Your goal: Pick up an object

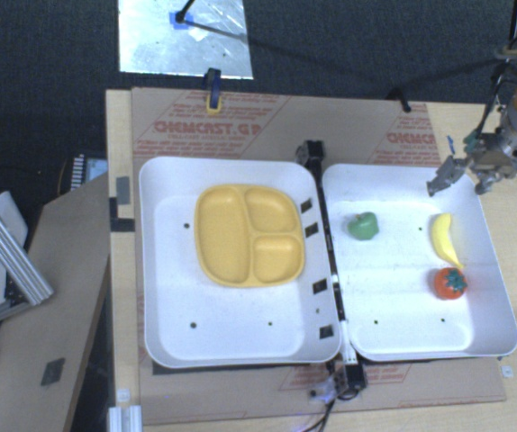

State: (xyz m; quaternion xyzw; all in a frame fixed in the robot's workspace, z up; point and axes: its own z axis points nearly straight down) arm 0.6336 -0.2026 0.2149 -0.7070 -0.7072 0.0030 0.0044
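From the camera view, the right bin (403,331) carries three loose things: a green pepper (362,226) toward its left side near the divider, a banana (444,238) along its right side, and a tomato (449,283) just below the banana, close to touching its lower tip. The left bin (164,331) holds a yellow tray (248,234) set about its middle.

The gripper (464,177) hangs over the far right corner of the right bin, its two fingers spread apart with nothing between them, above the banana's upper end and well apart from the pepper.

Any of the three would serve as the pick. The banana is nearest, but it lies close to the bin's right wall and beside the tomato, so a descent there could strike the rim or nudge the tomato. Its curved, smooth skin may also slip out as the fingers close.
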